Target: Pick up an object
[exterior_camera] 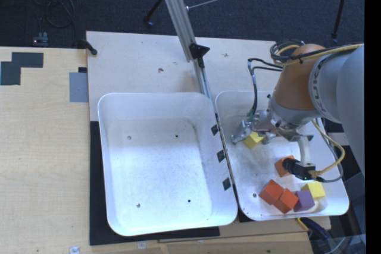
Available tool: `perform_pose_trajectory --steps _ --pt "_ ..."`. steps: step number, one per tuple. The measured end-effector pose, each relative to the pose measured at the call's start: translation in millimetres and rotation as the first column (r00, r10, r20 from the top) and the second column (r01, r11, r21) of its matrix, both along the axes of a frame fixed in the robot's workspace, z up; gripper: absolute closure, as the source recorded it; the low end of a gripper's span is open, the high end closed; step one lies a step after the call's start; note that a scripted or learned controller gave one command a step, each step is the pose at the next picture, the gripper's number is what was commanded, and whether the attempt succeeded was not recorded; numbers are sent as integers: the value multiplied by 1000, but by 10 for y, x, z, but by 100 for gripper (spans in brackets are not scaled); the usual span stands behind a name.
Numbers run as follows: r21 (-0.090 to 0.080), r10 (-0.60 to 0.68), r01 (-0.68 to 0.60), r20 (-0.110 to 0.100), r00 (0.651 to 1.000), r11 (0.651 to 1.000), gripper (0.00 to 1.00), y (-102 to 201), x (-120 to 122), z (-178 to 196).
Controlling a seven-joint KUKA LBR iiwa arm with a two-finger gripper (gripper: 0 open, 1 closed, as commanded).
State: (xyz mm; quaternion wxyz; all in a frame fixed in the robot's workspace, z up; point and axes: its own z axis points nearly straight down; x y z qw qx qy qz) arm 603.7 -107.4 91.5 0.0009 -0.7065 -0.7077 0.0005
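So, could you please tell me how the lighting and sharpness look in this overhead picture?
In the camera view, the left bin is brightly lit, its floor nearly washed out; the floor beyond the bench is dark, cables barely readable; the image is soft throughout, so the gripper by the yellow block is blurred; blocks at the right bin's corner cast only faint shadows.

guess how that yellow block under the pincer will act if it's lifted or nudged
The yellow block looks rigid and flat-faced, so it should slide rather than roll. It seems small, probably light. Lying beside the pincer on the bin's smooth floor, it may skid away.
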Motion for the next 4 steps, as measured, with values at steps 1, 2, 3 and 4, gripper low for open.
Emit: perform_pose_trajectory --steps 1,2,3,4 --pt "1 -10 10 0 1000 1000 100 -40 1 94" --pt "3 6 -6 4 1000 1000 100 1080 -307 1022" --pt "3 2 -2 -4 1000 1000 100 1463 -972 1397" --pt "2 4 -4 5 1000 1000 100 2006 -1075 2372"
